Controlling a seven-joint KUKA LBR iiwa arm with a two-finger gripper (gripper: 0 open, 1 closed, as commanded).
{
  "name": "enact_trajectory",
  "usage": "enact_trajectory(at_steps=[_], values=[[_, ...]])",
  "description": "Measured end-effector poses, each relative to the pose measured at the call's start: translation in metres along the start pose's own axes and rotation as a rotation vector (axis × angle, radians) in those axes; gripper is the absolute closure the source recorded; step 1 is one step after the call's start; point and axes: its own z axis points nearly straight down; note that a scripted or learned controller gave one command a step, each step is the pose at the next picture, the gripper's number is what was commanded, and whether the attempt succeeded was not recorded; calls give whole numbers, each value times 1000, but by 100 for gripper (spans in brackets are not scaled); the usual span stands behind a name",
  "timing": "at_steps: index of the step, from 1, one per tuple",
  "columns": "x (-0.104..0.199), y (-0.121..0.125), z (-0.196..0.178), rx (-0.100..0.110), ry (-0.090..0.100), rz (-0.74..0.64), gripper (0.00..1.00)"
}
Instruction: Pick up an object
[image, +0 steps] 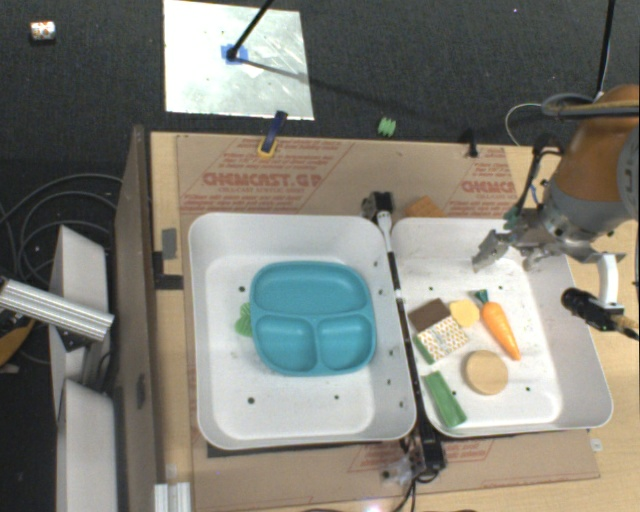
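We are seeing a blue tray (308, 318) filling the left bin (215, 300); the gripper (497, 248), emptily spread, is hovering over the right bin (570, 380), a carrot (499, 328) below.

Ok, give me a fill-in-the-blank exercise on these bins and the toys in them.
1. The blue divided plate lies in the ____ bin.
2. The toy carrot is coloured ____.
3. The plate has ____ compartments.
4. The tool hovers over the ____ bin.

Missing words: left; orange; three; right
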Motion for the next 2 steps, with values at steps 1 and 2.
enact_trajectory(at_steps=[1,2], values=[[-7,-43,83,-6,2,4,0],[-10,-38,65,-19,-8,-1,100]])
